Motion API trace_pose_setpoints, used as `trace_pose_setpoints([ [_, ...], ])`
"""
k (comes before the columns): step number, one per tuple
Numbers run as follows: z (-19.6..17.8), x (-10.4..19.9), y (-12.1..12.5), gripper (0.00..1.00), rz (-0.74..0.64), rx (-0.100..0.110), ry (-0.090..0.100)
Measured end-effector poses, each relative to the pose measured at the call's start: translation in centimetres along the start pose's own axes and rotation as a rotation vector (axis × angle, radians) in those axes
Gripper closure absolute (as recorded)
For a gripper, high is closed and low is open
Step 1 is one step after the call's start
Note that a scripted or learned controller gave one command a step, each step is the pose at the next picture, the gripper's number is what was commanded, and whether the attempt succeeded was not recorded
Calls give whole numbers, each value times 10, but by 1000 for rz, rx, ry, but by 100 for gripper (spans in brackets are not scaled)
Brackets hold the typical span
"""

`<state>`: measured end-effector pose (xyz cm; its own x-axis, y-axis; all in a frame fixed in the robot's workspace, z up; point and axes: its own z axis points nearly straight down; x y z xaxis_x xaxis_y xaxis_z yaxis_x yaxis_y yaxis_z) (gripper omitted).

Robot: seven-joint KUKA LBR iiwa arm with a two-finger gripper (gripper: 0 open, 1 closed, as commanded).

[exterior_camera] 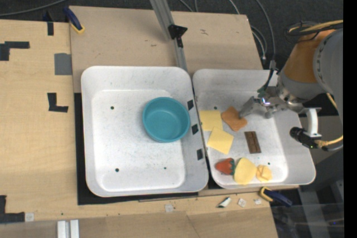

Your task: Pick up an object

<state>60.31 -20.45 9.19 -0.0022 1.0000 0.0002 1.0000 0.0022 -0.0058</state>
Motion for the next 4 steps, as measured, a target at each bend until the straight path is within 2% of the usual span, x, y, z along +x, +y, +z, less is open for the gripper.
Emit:
trace_pose_setpoints([
  [1,-13,0,1,100,-2,-3,0],
  [2,-60,-2,-6,100,2,-8,-1],
  [3,-104,1,1,100,0,-10,-1],
  [4,-168,3,-1,100,0,-11,-2],
])
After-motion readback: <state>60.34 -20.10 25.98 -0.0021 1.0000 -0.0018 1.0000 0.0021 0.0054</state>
